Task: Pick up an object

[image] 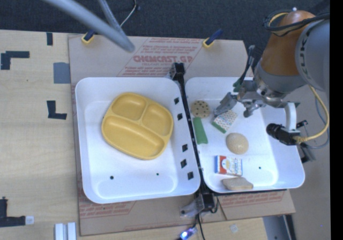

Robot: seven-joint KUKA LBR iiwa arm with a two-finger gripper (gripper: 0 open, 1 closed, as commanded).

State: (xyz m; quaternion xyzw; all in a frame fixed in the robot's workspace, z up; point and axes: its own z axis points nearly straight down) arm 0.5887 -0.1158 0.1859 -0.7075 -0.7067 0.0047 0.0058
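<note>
In the right bin point(284, 177), my gripper point(237, 108) hovers over the upper middle, open, with nothing between its fingers. One finger point(224, 106) points down-left, right above a small patterned packet point(225, 121). Close by lie a round speckled cookie point(200, 108) and a green strip point(200, 130) along the bin's left wall. A beige egg-shaped lump point(237, 143) sits just below the packet. Near the front wall lie a small red, white and blue carton point(229, 165) and a tan bread-like piece point(237, 184).
The left bin point(88, 180) holds a yellow divided plate point(138, 125). A black divider point(185, 126) runs between the bins. The grey arm with its orange band point(284, 46) and a black cable fitting point(281, 133) overhang the right bin's right side.
</note>
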